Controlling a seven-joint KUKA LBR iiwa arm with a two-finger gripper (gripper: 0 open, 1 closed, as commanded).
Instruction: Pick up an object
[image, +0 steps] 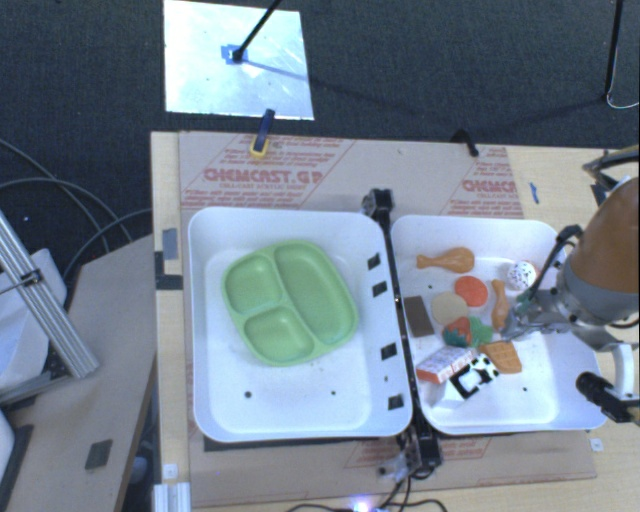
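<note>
On my surface (330, 165) the divided tray (290, 300) lies in the left bin (215, 400); toy foods (462, 320) cluster in the right bin (530, 400).

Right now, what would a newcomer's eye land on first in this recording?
The green tray, with three compartments, lying alone in the left bin. Next the heap of small toys in the right bin: a drumstick at the top, a red piece below it, a black-and-white block at the bottom. The gripper reaches in from the right and sits at the heap's right side.
</note>
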